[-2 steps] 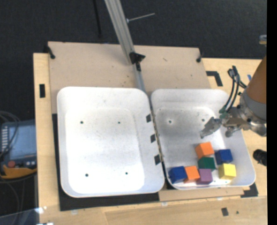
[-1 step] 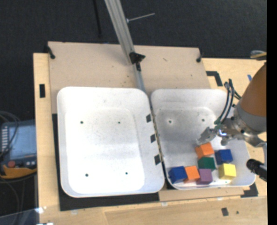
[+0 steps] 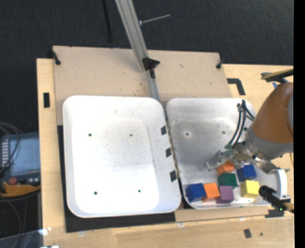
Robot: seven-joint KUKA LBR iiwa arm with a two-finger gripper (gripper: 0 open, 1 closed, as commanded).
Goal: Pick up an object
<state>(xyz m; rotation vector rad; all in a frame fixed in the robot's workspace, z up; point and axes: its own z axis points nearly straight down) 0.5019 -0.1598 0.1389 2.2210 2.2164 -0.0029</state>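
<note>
My jaws (image 3: 225, 160) are hanging low over the right shallow white plastic bin (image 3: 193, 118), just above the cluster of small coloured cubes in its near right corner. They are showing as a blur of grey metal, and I cannot tell how far they are parted or whether anything is sitting between them.

Right beneath them an orange foam cube (image 3: 225, 168) is lying partly covered by my wrist, touching a dark green cube (image 3: 227, 180). Beside those I am seeing a blue cube (image 3: 249, 171) and a yellow cube (image 3: 251, 188), and along the near wall a larger blue cube (image 3: 195, 191), a second orange cube (image 3: 212, 190) and a purple cube (image 3: 226, 193). I am counting seven cubes: two blue, two orange, one each of green, yellow and purple. More may be hiding under my arm.

My grey wrist with its broad orange band (image 3: 275, 119) is reaching in from the right, and the frame edge is cutting it off. Black cables (image 3: 240, 123) are looping down its side.

There are two white bins; the left white bin (image 3: 116, 154) is showing four small dark dots on its floor. Both are resting on the pale wooden table (image 3: 137, 68). A slanted silver metal rail (image 3: 133, 27) is rising from behind the bins. At far left a handheld control pendant with a screen (image 3: 19, 159) is lying half cut off; no writing on it is legible.
</note>
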